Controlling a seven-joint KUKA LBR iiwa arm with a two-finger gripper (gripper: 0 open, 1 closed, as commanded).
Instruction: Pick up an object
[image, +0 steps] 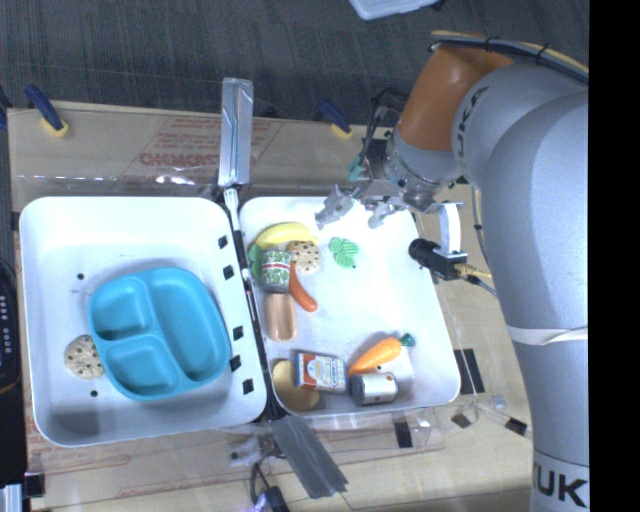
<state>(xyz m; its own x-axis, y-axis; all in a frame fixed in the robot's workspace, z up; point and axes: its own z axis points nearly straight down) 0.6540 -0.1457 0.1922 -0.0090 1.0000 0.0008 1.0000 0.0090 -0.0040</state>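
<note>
Arm (520, 200) reaches in from right, orange band uppermost; gripper (355, 208) angled down-left, fingers spread, nothing between them.

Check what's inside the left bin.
The left bin holds a blue divided plate, its three compartments bare, and a cookie lying beside the plate's left edge on the bin floor. Anything beneath the plate is covered and cannot be seen.
</note>
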